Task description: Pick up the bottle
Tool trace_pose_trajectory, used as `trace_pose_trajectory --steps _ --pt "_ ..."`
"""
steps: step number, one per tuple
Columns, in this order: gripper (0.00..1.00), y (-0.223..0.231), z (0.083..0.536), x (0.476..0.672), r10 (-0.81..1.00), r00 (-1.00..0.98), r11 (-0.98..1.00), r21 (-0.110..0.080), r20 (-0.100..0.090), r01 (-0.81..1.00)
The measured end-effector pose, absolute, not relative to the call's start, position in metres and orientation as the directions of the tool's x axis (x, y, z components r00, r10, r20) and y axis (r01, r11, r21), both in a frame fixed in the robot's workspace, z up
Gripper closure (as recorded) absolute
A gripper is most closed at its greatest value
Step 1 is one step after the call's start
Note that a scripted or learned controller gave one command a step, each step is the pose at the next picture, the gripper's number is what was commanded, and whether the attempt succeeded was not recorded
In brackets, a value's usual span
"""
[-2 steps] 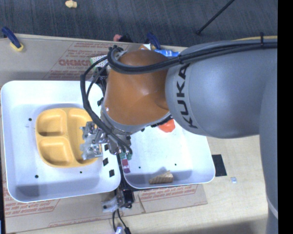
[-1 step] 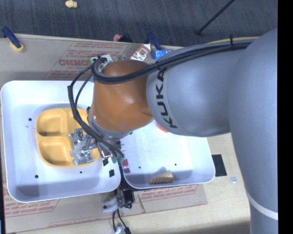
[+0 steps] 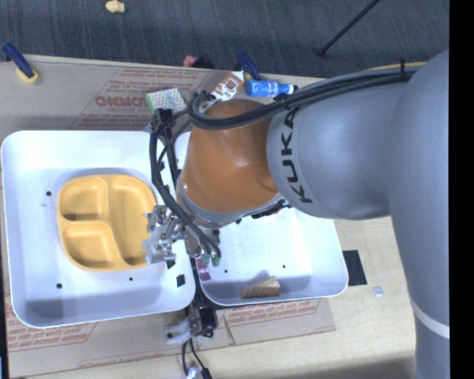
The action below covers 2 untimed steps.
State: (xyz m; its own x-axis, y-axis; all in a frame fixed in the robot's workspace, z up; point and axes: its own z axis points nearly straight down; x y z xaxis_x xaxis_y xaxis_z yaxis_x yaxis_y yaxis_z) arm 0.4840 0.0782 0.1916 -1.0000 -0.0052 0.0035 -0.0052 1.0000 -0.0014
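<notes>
The gripper [image 3: 170, 239] hangs over the left bin's [image 3: 24, 212] right edge beside a yellow tray [image 3: 103, 219]; its finger state cannot be told.

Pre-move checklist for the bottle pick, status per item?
1. Bottle located: cannot tell; no bottle identifiable in either bin.
2. Pincer position: ok, low over the seam between left bin and right bin.
3. Pincer load: cannot tell; cluttered.
4. Yellow divided tray beside the pincer: not ok, collision risk.
5. Right bin view: not ok, arm covers most of it.
6. Brown object at right bin's near edge: cannot tell what it is.
</notes>
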Motion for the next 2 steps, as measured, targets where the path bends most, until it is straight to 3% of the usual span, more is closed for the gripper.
trace_pose_trajectory --steps 1,2 --pt "1.00 0.022 0.278 0.497 -0.270 -0.963 0.963 -0.002 -0.002 -0.270" --pt "1.00 0.058 0.252 0.488 -0.516 -0.856 0.856 0.000 0.001 -0.516"
